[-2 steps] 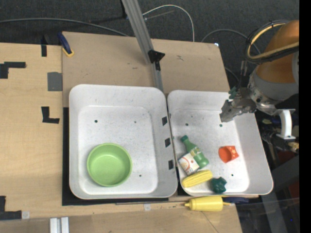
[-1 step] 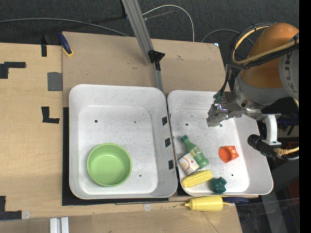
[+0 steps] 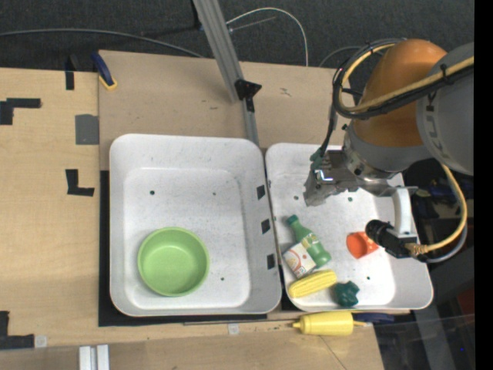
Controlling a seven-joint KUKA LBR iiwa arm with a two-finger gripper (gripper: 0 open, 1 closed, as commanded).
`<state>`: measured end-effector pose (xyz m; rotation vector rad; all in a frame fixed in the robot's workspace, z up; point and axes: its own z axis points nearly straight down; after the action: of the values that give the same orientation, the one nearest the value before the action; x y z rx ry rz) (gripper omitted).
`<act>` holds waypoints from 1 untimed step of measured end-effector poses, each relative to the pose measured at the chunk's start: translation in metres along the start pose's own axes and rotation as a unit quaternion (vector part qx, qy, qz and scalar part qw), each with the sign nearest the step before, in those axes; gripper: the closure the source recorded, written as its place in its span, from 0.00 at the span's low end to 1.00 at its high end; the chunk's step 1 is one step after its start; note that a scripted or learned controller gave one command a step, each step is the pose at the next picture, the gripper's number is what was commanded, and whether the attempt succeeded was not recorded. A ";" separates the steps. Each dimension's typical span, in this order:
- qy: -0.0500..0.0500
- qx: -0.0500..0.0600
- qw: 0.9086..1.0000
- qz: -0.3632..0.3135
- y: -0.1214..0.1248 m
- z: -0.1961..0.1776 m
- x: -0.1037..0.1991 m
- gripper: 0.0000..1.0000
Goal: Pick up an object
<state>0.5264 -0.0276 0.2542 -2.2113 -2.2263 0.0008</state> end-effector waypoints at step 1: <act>0.000 0.000 1.000 0.000 -0.010 0.000 0.053 1.00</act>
<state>0.5157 0.0250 0.2546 -2.2110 -2.2265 0.0022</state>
